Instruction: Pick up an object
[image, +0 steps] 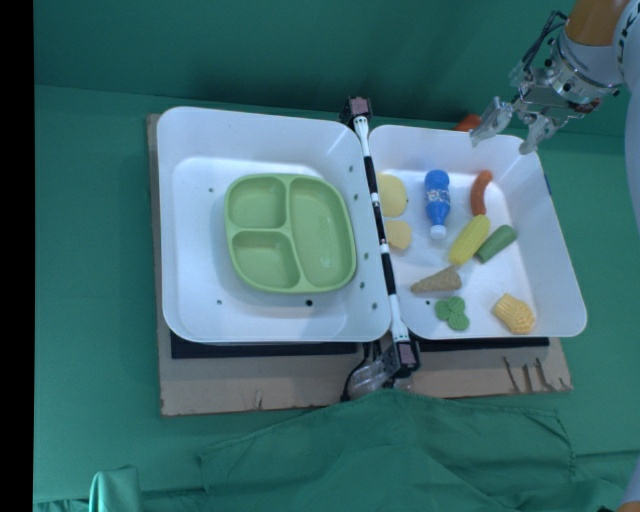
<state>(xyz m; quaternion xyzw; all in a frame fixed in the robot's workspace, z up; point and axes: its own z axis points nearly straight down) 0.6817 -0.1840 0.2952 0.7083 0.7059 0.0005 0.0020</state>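
Robot lab bench: green cloth (90, 250), paired white bins (190, 140)

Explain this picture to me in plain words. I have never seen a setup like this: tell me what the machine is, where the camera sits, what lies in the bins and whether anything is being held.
One camera looks down at a slant on a bench. The gripper, a two-fingered claw on a robot arm, enters from the upper right. Its fingers are spread, with nothing between them.

The left bin holds a green divided plate. The right bin holds toy foods: a blue bottle, a sausage, a corn cob, a green vegetable, a cone, a green clustered piece, a yellow ridged piece and two pale yellow pieces by the divider.
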